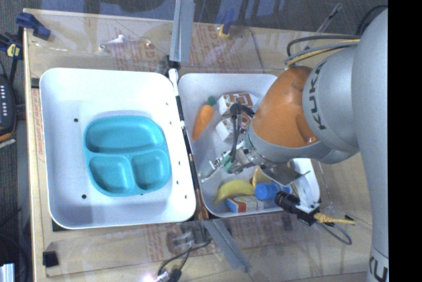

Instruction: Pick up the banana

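The banana (233, 190) is yellow and curved. It lies in the right bin (198, 84) near the front wall, partly under the arm's wrist. My gripper (221, 165) hangs low in the same bin, just beyond the banana and a little to its left. The big orange wrist band (285, 117) covers the gripper's body from above. Nothing shows in the gripper, and the banana rests on the bin floor.
An orange carrot (203, 121) and a small printed carton (236, 105) lie at the back of the right bin. A blue cap (266, 192) and a flat box (248, 205) crowd the banana's right side. The left bin (59, 93) holds a turquoise divided tray (126, 154).
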`<state>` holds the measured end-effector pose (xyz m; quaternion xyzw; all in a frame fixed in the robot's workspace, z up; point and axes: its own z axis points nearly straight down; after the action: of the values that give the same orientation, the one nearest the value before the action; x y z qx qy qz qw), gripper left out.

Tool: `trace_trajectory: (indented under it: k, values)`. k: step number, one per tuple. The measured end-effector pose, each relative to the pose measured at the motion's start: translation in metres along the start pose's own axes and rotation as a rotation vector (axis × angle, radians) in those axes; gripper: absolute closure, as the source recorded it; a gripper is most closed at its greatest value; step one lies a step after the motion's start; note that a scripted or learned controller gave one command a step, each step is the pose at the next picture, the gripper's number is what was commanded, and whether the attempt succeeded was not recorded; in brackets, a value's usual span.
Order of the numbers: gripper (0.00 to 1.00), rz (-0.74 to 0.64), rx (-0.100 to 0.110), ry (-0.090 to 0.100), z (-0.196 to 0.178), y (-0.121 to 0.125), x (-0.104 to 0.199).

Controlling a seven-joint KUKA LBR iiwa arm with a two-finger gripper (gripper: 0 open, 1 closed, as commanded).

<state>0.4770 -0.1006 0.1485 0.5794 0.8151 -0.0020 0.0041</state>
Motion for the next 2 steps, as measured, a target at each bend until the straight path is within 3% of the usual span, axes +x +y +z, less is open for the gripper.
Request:
trace_trajectory:
  k: [1,2]
  values:
    - [0.0,-0.026,0.002,0.012,0.0564,-0.0183,-0.0512]
    - [1.0,-0.03,0.004,0.016,0.0471,-0.0175,-0.0502]
